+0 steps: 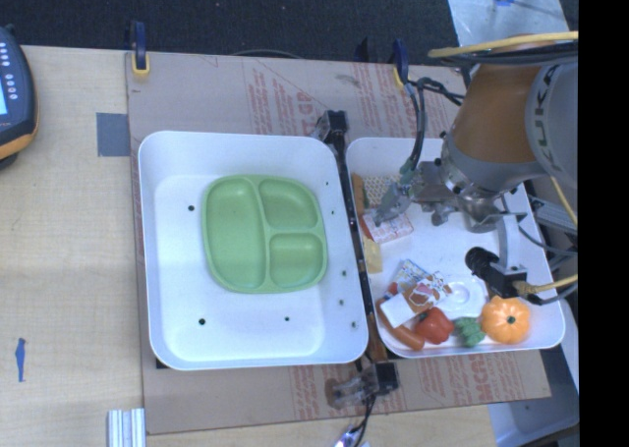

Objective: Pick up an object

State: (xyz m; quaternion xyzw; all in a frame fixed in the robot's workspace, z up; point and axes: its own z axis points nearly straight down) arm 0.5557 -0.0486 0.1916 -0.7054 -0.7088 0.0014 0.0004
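Note:
My gripper (397, 197) hangs low in the back left part of the right bin (550, 337), reaching in from the grey and orange arm (496, 126). Just beneath and in front of it lies a pale pink and white packet (389, 227). A small brown item (359, 188) sits against the bin's left wall beside the gripper. Toward the front lie a colourful printed packet (423, 288), a red pepper (433, 325), a green broccoli piece (470, 331) and an orange pumpkin (505, 319). I see nothing lifted off the bin floor.
The left bin (167, 337) holds a green divided plate (263, 233). A tan strip (372, 256) lies along the right bin's left wall, and a white card (396, 310) sits near the pepper. A device with a screen (14, 91) rests at the bench's far left.

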